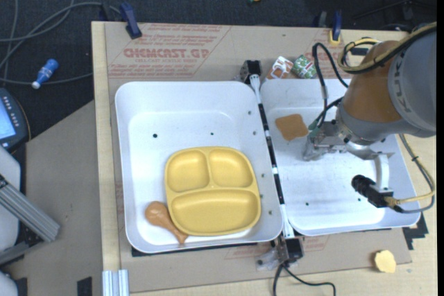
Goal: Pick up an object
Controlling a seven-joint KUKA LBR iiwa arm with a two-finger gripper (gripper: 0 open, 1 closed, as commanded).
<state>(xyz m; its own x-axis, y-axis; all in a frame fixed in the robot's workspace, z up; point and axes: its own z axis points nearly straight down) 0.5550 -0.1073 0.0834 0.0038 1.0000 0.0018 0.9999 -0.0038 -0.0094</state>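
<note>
Two white bins point(132, 107) on cardboard-topped bench. Gripper point(313, 149) low in right bin, just beside brown square piece point(291, 126); finger state impossible to tell. Nothing lifted yet; grasp and raise remaining.

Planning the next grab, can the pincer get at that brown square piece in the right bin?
Probably yes: the pincer hangs just beside the brown square piece in the right bin, nothing lying between.

My arm point(388, 90) reaches in from the frame's right, orange band up, gripper point(316, 149) pointing down at centre-right.
</note>
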